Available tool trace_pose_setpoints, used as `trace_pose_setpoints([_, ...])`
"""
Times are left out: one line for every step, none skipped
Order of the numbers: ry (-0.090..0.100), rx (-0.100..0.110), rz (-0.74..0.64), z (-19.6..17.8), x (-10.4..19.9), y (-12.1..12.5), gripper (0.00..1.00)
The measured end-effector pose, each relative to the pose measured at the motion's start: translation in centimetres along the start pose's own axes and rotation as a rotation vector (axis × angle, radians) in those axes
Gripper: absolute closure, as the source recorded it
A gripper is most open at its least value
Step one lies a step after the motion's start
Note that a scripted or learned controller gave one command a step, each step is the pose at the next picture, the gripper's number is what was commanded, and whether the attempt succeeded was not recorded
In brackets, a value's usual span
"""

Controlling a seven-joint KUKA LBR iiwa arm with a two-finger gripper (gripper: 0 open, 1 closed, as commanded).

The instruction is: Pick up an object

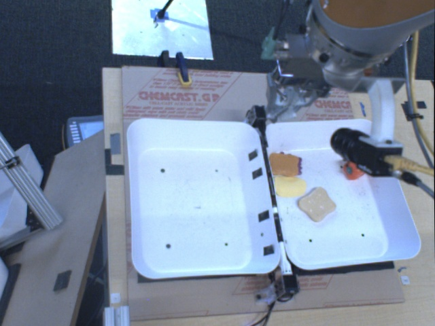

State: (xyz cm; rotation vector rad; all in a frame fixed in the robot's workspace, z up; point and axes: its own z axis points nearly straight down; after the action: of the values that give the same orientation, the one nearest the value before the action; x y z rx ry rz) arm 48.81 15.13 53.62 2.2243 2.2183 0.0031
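White right bin (397, 240), toast (317, 204) mid-floor, clear of walls

Two shallow white bins side by side on the bench (112, 182): left bin (136, 250), right bin (401, 240), adjoining rims joined by black clips (264, 216) along the seam. Printed cardboard sheet (183, 94) lies under both bins. Yellow-handled clamp (183, 73) at the bench's far edge. Shiny square plate (163, 19) on dark floor beyond that edge. Aluminium extrusion (27, 189) off the bench's left edge.
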Motion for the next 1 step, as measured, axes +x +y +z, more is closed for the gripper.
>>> trace_pose_setpoints([0.0, 0.001, -0.011, 4.18, 7.36, 5.49, 1.0])
